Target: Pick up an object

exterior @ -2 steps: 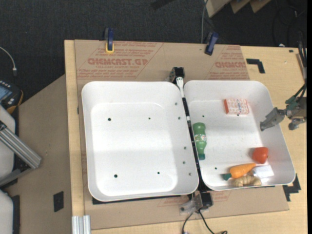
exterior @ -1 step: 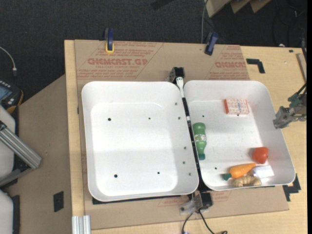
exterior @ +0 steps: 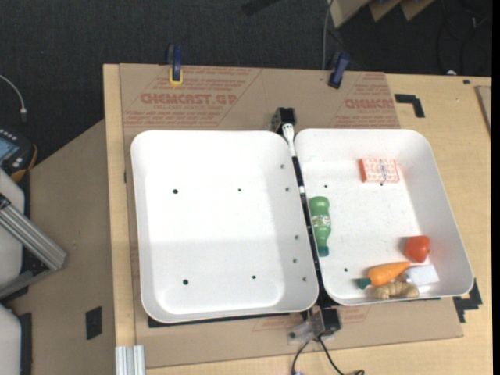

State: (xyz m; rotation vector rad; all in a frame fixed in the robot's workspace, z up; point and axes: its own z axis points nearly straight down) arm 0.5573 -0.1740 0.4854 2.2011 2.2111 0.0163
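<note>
On a cardboard-covered bench [exterior: 234, 104] over dark floor, a green bottle [exterior: 319, 223] lies in the right bin [exterior: 355, 213], long axis along the divider; the gripper's state cannot be told.

Red print runs along the far edge of the brown cardboard sheet [exterior: 258, 92] that covers the tabletop. Near the far-left corner it reads roughly "CHEMCAST", followed by letters like "G.P", with a smaller line beneath that is too fine to read. The same red wording [exterior: 367, 104] appears again toward the far-right corner, partly cut off by the right bin. The small pink card [exterior: 380, 170] in that bin bears a printed pattern too blurred to read. The green bottle [exterior: 319, 223] carries a label, also unreadable.
</note>
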